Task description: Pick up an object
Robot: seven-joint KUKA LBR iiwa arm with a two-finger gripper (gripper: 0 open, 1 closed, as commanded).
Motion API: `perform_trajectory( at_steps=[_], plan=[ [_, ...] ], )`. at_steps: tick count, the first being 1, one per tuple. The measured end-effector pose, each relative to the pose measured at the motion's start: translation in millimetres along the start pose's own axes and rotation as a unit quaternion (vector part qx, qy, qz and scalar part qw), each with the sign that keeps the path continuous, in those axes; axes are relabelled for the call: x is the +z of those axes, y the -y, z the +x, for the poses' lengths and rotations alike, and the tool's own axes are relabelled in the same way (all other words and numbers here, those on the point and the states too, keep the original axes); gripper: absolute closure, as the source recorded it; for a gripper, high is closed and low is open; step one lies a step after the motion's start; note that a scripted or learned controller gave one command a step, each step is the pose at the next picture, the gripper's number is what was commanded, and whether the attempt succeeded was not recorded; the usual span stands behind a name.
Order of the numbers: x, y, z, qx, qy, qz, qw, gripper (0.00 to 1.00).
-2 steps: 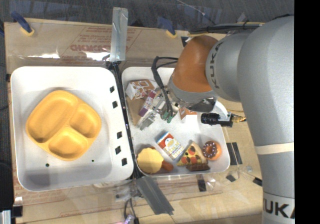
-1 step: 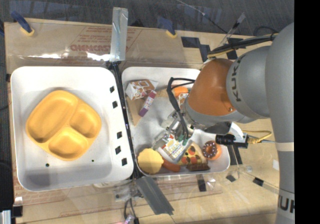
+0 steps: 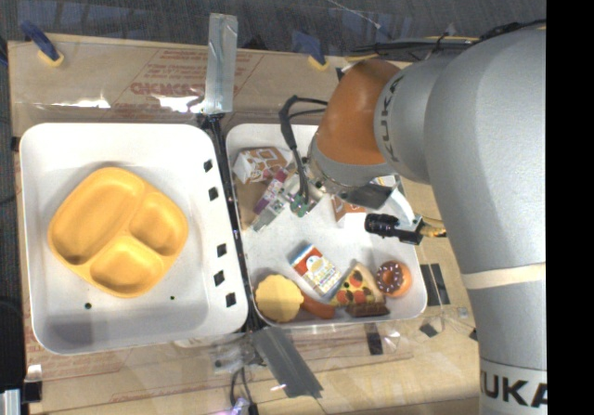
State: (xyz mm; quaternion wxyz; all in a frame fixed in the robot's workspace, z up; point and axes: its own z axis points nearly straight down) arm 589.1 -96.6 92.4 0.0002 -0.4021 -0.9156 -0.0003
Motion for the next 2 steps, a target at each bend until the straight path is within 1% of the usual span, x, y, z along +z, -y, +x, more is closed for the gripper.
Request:
perform_trajectory(
  at_steps=[1,2],
  plan=[
    [1.3,64.6,39.4,0.001,-0.001,0.001,1.0000,0.00],
    [-8.6,63.5,39.6,-0.002,-0.001,0.001,1.0000,1.00]
  ],
)
